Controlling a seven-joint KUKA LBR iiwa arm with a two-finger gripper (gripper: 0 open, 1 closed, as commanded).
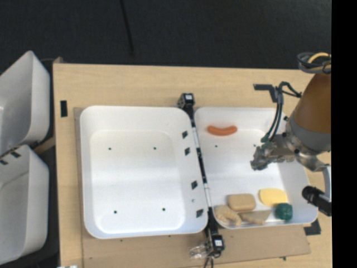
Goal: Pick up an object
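Down at the near rim of the right bin (312,221), a huddle of small things: a tan block (241,202), a yellow piece (273,196) just beside it, a green lump (284,210) touching the corner wall, and some pale beige bits (234,217) tucked against the front edge. Farther back, alone on bare white floor, an orange sausage (222,130), lying with its long axis across the bin, left to right, slightly curved.

Between the two groups, the tool (260,159), hanging low over the middle of that bin, reached in from the right on the grey arm with its orange band. Fingers too dark and blurred to read; cannot tell how wide apart, and nothing seen between them.

Left bin (89,166) white and shallow, side by side with the other on the tabletop (128,85).

Judged as the turning relation: sausage up and to the left of the tool, well apart; near cluster down and slightly right, about as far. Sausage probably the cleaner target, standing free of neighbours, calling for a grip across its short width. Crowded corner likelier to give a bumped or slipped grasp.
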